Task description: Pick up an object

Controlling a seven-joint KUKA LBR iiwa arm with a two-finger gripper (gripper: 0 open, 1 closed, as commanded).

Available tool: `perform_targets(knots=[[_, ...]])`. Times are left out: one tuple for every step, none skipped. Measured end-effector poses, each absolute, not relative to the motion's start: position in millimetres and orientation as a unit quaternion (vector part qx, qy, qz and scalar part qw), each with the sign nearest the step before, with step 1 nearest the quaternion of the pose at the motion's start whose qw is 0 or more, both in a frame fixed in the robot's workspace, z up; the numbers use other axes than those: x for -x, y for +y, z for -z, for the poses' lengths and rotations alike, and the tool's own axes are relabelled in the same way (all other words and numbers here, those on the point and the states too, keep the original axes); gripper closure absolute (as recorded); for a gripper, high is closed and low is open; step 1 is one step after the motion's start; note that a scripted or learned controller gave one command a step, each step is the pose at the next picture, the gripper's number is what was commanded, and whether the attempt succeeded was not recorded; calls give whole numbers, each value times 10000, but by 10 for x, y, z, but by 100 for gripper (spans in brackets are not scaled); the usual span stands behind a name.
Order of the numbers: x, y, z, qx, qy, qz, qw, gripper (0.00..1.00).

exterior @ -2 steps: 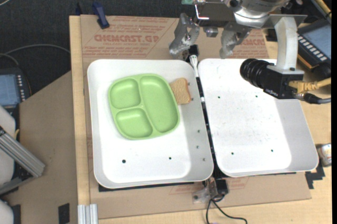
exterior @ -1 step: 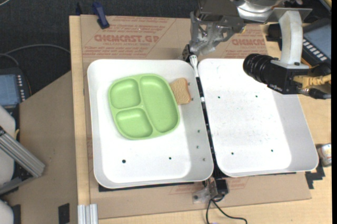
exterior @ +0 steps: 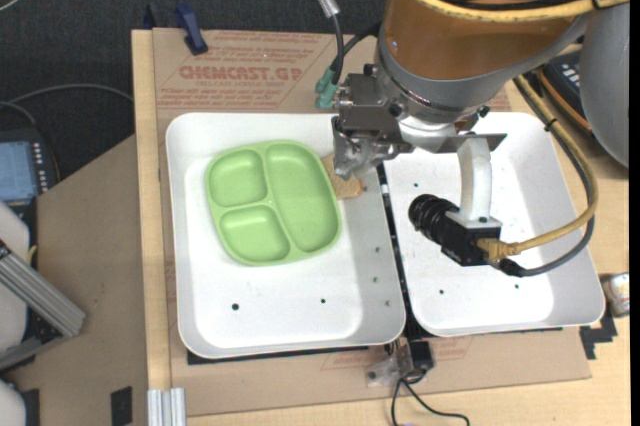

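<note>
**Item:** small tan, flat-looking piece point(exterior: 347, 187) — lies in the left shallow white bin point(exterior: 195, 254), close to its right wall and just beside the upper right rim of the pale green three-compartment plastic plate point(exterior: 272, 204). By position, this is the likely pick target.

**Gripper** point(exterior: 352, 164): metal, set low over the tan piece, at or just above it. Contact is not discernible. Whether it is spread or closed cannot be told, and nothing is visibly held.

**Risks:** the piece looks small and thin, so a grasp may slip over it or nudge it against the plate rim. A descent slightly left would strike the plate. One slightly right would strike the ridge where the two bins meet.

**Surroundings:** right shallow white bin point(exterior: 540, 299), touching the left one. A brown cardboard sheet with red print point(exterior: 240, 69) lies under both, with a blue clip point(exterior: 190, 27) at its far-left corner.

**Obstruction:** the grey-and-orange arm point(exterior: 480, 4) overhangs the gripper, hiding much of it.
</note>
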State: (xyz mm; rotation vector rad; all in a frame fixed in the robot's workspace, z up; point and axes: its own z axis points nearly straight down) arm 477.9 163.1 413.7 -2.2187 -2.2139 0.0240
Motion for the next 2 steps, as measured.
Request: perform_targets(knots=[[-4796,1643,-4323,7075,-7067,15,-4,100],[-4789,1655,-4075,7075,-7067,-23,14,100]])
